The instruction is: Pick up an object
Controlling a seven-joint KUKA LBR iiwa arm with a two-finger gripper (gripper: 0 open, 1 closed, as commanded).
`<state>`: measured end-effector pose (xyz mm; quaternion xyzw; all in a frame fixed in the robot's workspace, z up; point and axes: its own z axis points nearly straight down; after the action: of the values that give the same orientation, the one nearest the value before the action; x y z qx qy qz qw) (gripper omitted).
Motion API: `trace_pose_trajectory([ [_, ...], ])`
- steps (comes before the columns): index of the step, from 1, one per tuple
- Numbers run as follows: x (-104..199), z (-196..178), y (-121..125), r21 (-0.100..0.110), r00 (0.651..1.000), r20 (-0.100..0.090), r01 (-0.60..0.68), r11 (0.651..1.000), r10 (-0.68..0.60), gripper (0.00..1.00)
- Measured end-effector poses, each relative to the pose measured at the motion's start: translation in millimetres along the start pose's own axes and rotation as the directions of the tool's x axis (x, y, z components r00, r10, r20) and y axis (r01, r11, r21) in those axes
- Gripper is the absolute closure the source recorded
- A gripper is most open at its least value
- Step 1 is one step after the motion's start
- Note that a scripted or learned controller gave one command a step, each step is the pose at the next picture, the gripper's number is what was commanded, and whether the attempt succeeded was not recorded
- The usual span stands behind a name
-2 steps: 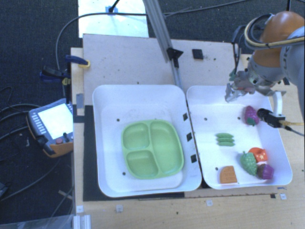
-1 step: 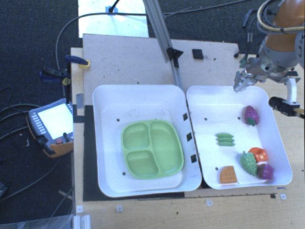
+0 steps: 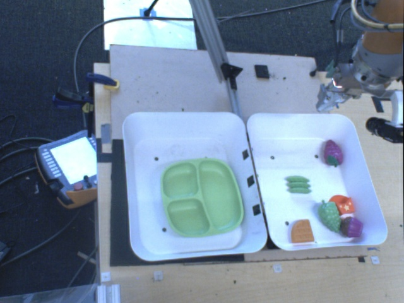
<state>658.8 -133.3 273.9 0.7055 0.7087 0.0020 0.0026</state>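
Gripper (image 3: pixel 329 97) sits above bench top, just beyond far-right corner of right bin (image 3: pixel 278 126), outside its rim. Can't tell its state; the tip is small and blurred. Nothing seen held. Arm (image 3: pixel 379 24), grey w/ orange band, enters from upper right.

Right bin contents, nearest to the gripper first: purple grape-like toy (image 3: pixel 332 152) by far-right wall, alone. Green pea pods (image 3: pixel 298 184) mid-bin, well apart from others. Cluster at near-right corner: red tomato (image 3: pixel 341 204), green leafy veg toy (image 3: pixel 329 216) touching it, purple piece (image 3: pixel 351 227) just beside both. Orange wedge, maybe bread or cheese (image 3: pixel 302 231), at near edge, near the cluster but apart.

Left bin (image 3: pixel 142 131) touches right bin along shared edge. Holds green 3-compartment tray (image 3: pixel 202 197), lying flat, toward near-centre; compartments bare.

Beyond bins: pale board (image 3: pixel 164 74) under far edge, grey angled pole (image 3: pixel 211 30) rising across it, small black block (image 3: pixel 262 72) on board. Teach pendant (image 3: pixel 68 166) w/ lit screen on floor off left side, cables around it.
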Motion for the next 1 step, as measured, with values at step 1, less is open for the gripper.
trace_pose_trajectory([
  [1, 45.8, 0.6, -10.8, 0.005, 1.000, -0.002, 0.004, 1.000, -0.004, 1.00],
])
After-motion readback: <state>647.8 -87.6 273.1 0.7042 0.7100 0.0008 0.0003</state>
